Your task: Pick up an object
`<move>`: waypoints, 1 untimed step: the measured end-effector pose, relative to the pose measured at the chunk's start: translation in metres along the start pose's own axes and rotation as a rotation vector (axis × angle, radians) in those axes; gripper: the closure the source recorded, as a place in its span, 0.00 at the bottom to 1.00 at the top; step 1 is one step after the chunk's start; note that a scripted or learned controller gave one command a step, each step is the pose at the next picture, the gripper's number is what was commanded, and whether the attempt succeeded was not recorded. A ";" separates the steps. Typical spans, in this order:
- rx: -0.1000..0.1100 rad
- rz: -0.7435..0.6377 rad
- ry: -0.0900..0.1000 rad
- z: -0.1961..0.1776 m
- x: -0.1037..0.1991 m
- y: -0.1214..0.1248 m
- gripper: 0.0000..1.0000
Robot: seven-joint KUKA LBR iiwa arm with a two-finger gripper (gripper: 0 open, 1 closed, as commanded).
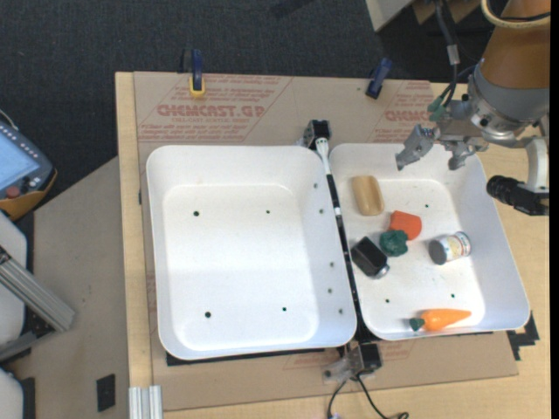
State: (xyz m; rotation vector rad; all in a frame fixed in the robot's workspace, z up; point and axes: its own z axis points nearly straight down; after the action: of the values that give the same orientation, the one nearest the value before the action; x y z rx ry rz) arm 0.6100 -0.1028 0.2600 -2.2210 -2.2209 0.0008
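The gripper (434,150) hangs over the far edge of the right bin (502,273) with its two fingers (412,151) spread apart and nothing between them. Above it the grey wrist widens into the orange band of the arm (515,33), which reaches in from the right. Nearest below the fingers, on the bin floor, lies a tan block (368,195), lengthwise toward the far wall. Further toward the near side sits an orange lump (406,223), touching or just beside a dark green piece (394,243) whose shape is hard to make out. A black box (369,257) lies tilted next to that, close to the wall shared with the left bin (175,190). A small can (449,248) rests on its side to the right, and a carrot (444,319) lies along the near wall.
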 end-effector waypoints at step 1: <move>0.010 0.002 0.003 0.173 0.002 -0.061 0.00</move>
State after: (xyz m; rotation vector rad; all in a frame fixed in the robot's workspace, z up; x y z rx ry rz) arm 0.5492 -0.1007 0.0872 -2.2166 -2.2123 0.0085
